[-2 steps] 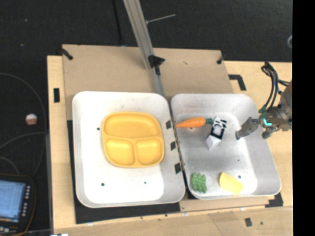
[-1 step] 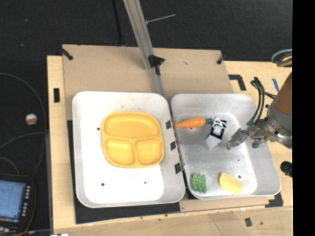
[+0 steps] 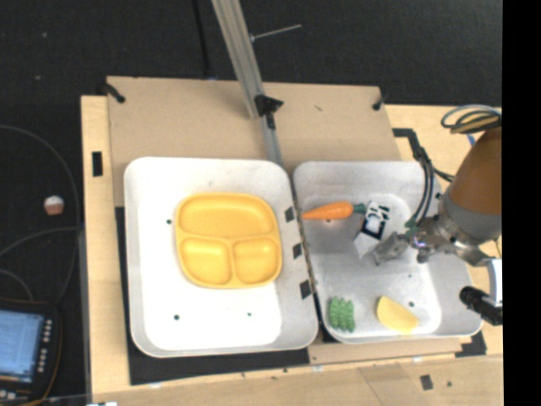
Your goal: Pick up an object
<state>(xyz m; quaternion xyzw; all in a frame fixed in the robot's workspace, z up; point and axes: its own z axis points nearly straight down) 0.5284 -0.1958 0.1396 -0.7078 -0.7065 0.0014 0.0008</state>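
The right bin point(image 3: 338, 176) holds several small objects. An orange carrot point(image 3: 328, 212) lies near its left wall. Just right of the carrot is a white object with black markings point(image 3: 376, 220). A green piece point(image 3: 341, 313) and a yellow wedge point(image 3: 396, 315) sit by the front wall. My gripper point(image 3: 393, 249) hangs over the middle of this bin, just below and right of the white object. The grey arm with its orange band point(image 3: 478, 180) comes in from the right. Nothing shows as held.
The left bin point(image 3: 152, 311) carries a yellow divided plate point(image 3: 228, 238). A metal pole point(image 3: 241, 49) slants up from behind the bins. Cables point(image 3: 467, 118) lie at the back right. The bench's edge runs close in front of both bins.
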